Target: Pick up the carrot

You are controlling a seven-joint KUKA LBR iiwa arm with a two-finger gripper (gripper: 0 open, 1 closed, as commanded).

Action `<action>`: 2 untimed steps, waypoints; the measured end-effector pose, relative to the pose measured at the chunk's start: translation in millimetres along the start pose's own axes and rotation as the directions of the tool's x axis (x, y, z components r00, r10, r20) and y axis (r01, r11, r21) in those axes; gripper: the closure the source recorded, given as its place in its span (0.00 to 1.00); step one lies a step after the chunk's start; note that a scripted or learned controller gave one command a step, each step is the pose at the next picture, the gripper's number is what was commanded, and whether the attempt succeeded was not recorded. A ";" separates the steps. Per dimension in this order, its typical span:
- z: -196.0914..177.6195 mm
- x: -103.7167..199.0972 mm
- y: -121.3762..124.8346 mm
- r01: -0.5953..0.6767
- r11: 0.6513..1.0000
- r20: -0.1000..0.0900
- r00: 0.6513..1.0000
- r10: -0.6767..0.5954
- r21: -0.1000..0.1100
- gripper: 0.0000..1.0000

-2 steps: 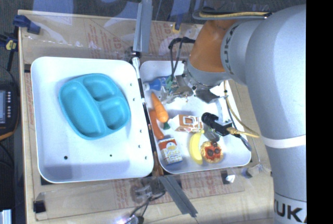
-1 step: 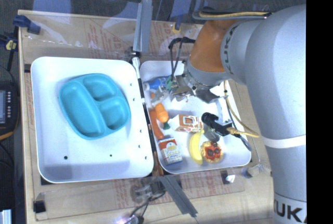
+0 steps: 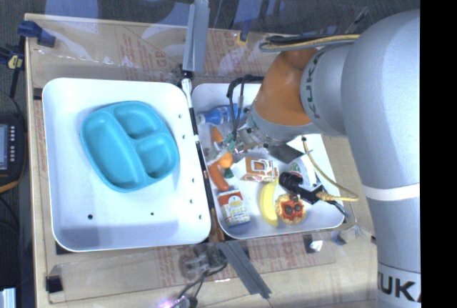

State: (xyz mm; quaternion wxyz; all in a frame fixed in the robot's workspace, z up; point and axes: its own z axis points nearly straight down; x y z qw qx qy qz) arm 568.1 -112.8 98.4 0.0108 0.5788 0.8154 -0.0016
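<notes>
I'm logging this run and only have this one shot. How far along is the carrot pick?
Done: the arm has reached into the right bin, and the gripper sits low among the clutter near that bin's left wall. In hand: nothing that can be confirmed; the carrot lies in the bin just below the gripper, beside a sausage. Left: closing on the carrot and lifting it clear.

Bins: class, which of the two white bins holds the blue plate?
The left bin: the blue plate lies in it, while the right bin holds small items.
</notes>
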 end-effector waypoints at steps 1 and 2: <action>-10.3 5.0 3.4 0.011 1.000 -0.008 1.000 -0.011 -0.001 1.00; -137.1 17.6 26.6 -0.138 0.990 -0.018 0.990 0.138 0.013 1.00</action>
